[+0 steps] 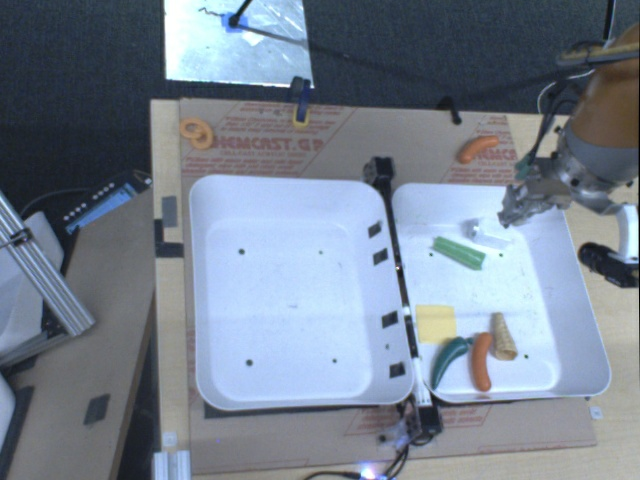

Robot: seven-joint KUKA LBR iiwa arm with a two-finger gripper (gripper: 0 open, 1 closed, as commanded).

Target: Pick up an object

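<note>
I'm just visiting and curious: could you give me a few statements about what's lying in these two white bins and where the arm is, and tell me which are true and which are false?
1. The yellow square lies in the right bin. True.
2. The green stick lies in the left bin. False: it lies in the right bin.
3. The gripper hangs over the right bin's far side. True.
4. The orange sausage stands upright. False: it lies flat, near the right bin's front edge.
5. An orange ring lies outside the bins. True.
</note>
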